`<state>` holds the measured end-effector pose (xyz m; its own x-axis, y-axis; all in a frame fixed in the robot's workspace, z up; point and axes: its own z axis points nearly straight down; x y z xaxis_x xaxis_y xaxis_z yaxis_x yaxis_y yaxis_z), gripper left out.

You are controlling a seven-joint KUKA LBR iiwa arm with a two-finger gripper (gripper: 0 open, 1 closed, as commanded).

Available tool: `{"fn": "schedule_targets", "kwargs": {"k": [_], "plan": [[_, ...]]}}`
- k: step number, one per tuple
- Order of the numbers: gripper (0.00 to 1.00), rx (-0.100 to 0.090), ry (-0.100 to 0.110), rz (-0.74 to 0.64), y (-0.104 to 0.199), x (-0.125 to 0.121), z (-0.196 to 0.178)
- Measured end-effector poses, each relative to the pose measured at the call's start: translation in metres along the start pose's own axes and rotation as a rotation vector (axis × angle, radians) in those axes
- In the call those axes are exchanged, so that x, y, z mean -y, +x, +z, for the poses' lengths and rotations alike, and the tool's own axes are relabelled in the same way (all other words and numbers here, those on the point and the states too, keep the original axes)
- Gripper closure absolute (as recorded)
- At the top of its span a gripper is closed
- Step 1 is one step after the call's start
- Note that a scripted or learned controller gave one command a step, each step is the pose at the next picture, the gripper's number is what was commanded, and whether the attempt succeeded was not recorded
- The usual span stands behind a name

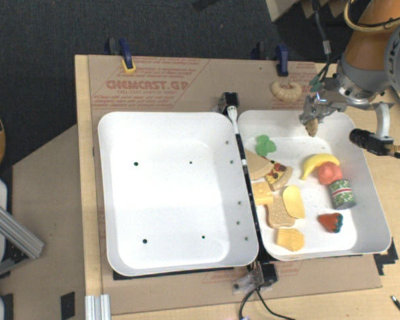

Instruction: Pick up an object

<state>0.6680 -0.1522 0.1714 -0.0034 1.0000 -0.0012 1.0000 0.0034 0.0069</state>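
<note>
Wooden bench (pixel 87 179), two white bins (pixel 167 259) (pixel 367 239) side by side, coiled rope ring (pixel 286 90)

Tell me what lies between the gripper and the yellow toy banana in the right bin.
In the camera view, only bare white floor of the right bin separates the gripper from the yellow toy banana; nothing sits on that stretch.

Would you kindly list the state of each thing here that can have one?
Gripper: above the right bin's far end, holding nothing visible.
Right bin: holds toy food.
Banana: lying, touching the tomato.
Can: on its side.
Strawberry: lying apart.
Left bin: no items inside.
</note>
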Motion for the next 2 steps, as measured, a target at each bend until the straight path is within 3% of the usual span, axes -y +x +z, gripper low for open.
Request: {"fn": "schedule_targets", "kwargs": {"k": [1,2], "plan": [[1.00,-0.002,0.011,0.004,-0.004,0.028,0.017],[1.00,-0.003,0.010,0.002,0.039,0.058,-0.027]]}}
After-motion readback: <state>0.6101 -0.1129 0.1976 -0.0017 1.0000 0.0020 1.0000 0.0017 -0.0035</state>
